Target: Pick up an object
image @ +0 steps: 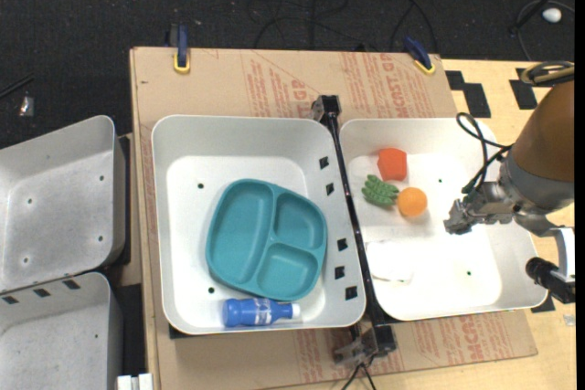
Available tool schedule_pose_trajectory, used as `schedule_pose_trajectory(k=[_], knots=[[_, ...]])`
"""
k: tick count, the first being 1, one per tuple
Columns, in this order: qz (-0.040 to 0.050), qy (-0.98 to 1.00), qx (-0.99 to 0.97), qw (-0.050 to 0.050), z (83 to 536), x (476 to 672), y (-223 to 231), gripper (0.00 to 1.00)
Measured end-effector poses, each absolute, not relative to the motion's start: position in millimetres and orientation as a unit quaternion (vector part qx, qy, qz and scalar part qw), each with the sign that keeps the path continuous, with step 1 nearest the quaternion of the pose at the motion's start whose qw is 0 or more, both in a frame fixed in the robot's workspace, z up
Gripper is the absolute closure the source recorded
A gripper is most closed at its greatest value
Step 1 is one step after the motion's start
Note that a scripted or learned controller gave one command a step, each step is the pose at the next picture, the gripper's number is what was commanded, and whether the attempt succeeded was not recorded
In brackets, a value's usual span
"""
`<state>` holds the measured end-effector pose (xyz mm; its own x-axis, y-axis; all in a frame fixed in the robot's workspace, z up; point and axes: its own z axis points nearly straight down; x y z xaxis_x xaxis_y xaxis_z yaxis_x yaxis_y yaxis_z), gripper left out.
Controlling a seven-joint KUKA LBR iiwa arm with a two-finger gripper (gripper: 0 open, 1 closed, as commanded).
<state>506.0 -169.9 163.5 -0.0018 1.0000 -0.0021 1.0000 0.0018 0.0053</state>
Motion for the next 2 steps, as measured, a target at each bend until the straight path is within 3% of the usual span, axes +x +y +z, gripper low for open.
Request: schedule_pose_trajectory(k=[2], knots=[[0.0014, 0.708, 0.706, 0.003, 281, 508.2, -171, 1.00]])
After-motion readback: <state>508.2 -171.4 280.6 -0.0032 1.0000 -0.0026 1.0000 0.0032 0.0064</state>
